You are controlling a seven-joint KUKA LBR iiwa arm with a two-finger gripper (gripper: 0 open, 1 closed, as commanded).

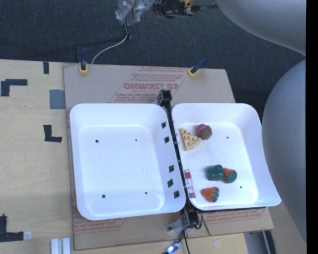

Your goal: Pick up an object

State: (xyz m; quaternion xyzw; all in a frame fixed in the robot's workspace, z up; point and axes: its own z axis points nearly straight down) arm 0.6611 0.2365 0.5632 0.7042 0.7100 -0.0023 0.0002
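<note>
Grey arm (pixel 288 124) curves down the right side, w/ pincer (pixel 130 11) up top past the bench; can't tell its state. Right bin (pixel 248 119) holds pizza slice (pixel 189 139), purple ball (pixel 203 131), green lump (pixel 215 172), strawberry (pixel 210 194).

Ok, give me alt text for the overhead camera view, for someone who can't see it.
Two shallow white bins sit side by side on a cardboard sheet; the right bin holds a yellow pizza-slice toy, a dark purple round toy, a green lump touching a red-orange piece, and a strawberry-like toy.
</note>
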